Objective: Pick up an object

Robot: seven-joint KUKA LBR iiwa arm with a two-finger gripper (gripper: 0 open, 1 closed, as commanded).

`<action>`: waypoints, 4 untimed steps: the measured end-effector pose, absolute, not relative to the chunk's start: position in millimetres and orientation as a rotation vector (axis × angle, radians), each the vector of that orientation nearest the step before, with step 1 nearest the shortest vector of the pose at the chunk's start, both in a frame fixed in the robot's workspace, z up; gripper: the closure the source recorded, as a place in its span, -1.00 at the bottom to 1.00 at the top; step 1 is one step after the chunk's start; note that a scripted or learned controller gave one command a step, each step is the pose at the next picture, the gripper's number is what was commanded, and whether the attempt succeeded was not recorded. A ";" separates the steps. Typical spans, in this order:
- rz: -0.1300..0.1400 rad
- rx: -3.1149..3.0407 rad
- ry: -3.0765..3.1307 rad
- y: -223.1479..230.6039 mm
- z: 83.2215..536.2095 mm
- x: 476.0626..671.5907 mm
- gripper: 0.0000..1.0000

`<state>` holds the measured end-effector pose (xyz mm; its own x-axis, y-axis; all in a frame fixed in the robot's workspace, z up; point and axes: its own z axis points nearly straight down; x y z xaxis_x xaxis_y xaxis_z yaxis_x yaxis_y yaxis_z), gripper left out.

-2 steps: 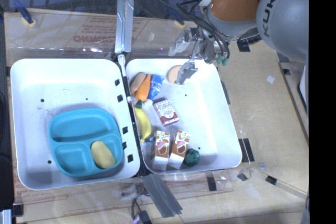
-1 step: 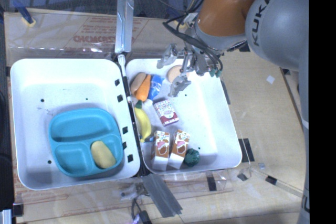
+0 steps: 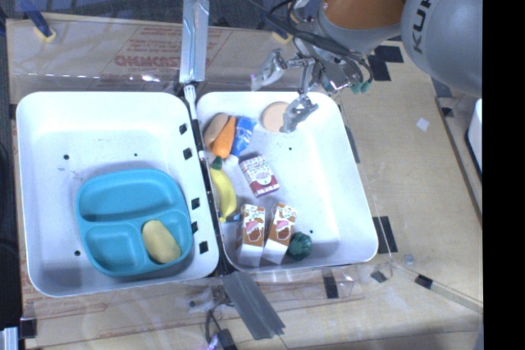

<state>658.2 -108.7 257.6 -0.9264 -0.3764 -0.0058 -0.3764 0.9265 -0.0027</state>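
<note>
A light wood desk [image 3: 410, 176] holds two white bins. Near the front of the left bin [image 3: 49, 135], a yellow potato [image 3: 162, 242] sits in a blue tray [image 3: 123, 213]. At the front of the right bin [image 3: 328, 201] stand two small juice boxes [image 3: 267, 232], with a banana [image 3: 222, 191] and a carrot [image 3: 220, 135] farther back. At the back edge, the grey arm bends down from the right. Its gripper [image 3: 281, 93] is spread wide with nothing in it, one finger above a round tan disc [image 3: 273, 115].

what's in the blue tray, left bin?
One yellow potato-like object sits in the blue tray's lower right compartment. The other two compartments show bare blue plastic. Whatever lies under the tray and under that object is covered.
</note>
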 end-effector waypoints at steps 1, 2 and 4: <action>0.003 -0.907 3.010 -43.2 191.0 656.6 -1.00; -0.006 -1.417 2.796 -103.0 272.2 654.1 -1.00; -0.011 -1.276 2.859 -88.1 396.3 616.3 -1.00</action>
